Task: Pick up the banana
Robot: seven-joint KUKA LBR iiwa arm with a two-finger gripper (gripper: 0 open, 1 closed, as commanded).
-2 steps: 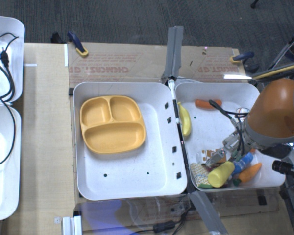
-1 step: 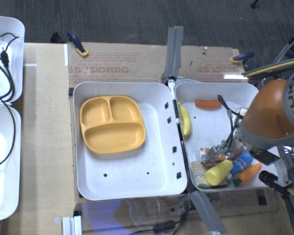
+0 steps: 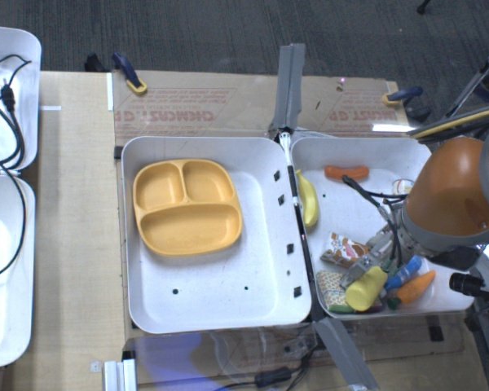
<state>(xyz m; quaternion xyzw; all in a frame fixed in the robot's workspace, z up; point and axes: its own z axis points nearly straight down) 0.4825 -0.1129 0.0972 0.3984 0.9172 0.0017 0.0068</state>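
The banana [image 3: 309,201] is yellow and lies lengthwise against the left wall of the right bin [image 3: 359,157], near the divider between the bins. My gripper [image 3: 372,257] hangs low in the front part of the right bin, over a pile of small items. It is to the right of the banana and nearer the front, clearly apart from it. The arm's orange band [image 3: 455,187] covers the bin's right side.
Under the gripper lie a snack packet [image 3: 342,250], a yellow cylinder [image 3: 365,290], a blue item [image 3: 404,270] and an orange carrot [image 3: 416,286]. Another orange piece [image 3: 346,172] lies at the back. The left bin [image 3: 220,300] holds a yellow divided plate [image 3: 187,207].
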